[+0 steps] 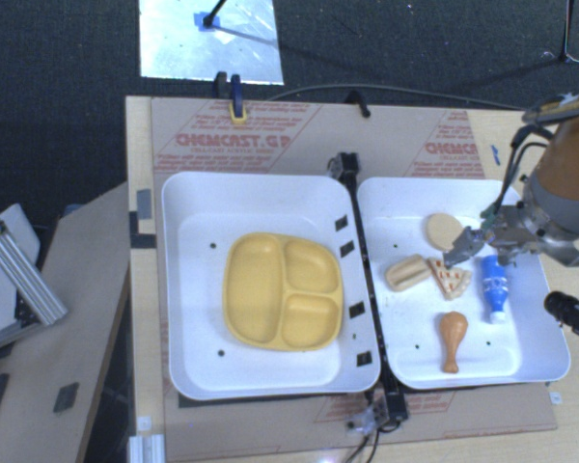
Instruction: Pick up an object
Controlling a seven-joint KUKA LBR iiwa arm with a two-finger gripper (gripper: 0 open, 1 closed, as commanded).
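The right bin (536, 355) holds a round tan cookie (444, 228), a tan bun (406, 272), a pizza slice (451, 281), a blue bottle (494, 289) and a brown drumstick (452, 339). My gripper (482, 248) hangs over the bin's upper right part, open, with nothing between its fingers. One grey finger (460, 250) points down-left just above the pizza slice, between the cookie and the slice. The other finger sits near the top of the blue bottle. The arm's orange band and wrist cover the bin's far right corner.
The left bin (188, 355) holds a yellow divided plate (283, 290). A black divider (362, 287) with clips runs between the bins. A black fitting (571, 314) sticks out at the right bin's right rim. Cardboard lies under both bins.
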